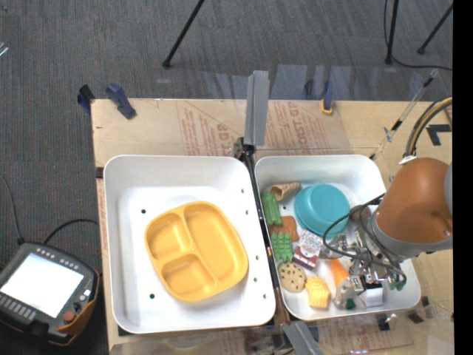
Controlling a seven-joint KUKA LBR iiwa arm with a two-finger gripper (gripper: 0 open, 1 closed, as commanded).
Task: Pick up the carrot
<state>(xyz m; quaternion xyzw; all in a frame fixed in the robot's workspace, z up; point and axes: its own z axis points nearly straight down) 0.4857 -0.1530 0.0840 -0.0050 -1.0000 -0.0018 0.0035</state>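
Arm point(414, 205): reaching low into the right bin point(369, 166)
Gripper point(362, 278): right beside the carrot point(338, 272); finger spacing impossible to tell
Left bin point(122, 198): yellow tray point(196, 251)

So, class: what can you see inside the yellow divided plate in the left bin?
The yellow plate shows three bare sections with nothing lying in them. It covers the left bin's floor beneath it, so anything under the plate is hidden.

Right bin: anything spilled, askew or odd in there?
Nothing spilled. The toy food lies crowded in the right bin, the teal bowl upright, the carrot by the gripper. The yellow tray sits slightly askew in the left bin.
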